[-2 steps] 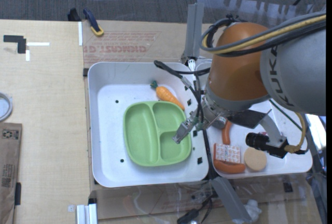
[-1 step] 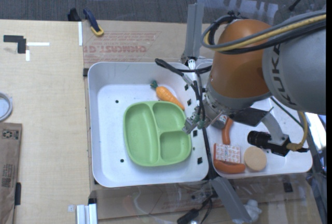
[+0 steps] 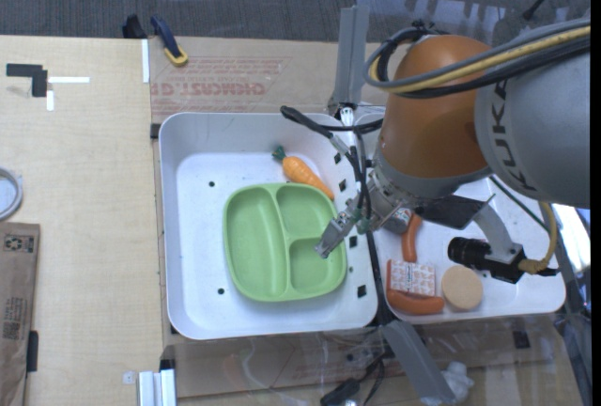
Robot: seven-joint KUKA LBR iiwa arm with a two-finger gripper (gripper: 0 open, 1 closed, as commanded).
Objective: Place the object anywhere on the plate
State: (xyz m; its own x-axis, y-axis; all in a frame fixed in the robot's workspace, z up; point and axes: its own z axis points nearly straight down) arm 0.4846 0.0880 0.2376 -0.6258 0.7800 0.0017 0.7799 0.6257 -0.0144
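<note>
Your arm (image 3: 470,113) reaches in from the right, and its orange band hangs over the divide between the two white bins. The gripper (image 3: 336,237) points down and left, with its tips over the right edge of the green plate (image 3: 258,249). From this angle the fingers merge into one grey shape, so you cannot tell how far they are parted. Nothing can be seen between them.

The plate lies in the left bin (image 3: 188,207), towards the middle and right. It has three compartments: one long section on the left and two smaller ones on the right. All three show bare green.

The carrot (image 3: 305,172) lies on the bin floor just beyond the plate's upper right corner, with its green top pointing up and left. It is close to the plate rim, and whether it touches the rim cannot be made out. It is near the gripper but apart from it.

In the right bin (image 3: 526,301) you have a red sausage (image 3: 410,240) standing on end just beside the wrist, a patterned packet (image 3: 411,278), a second red sausage (image 3: 415,304) lying below that packet, and a round tan disc (image 3: 462,288) just beside the packet.
</note>
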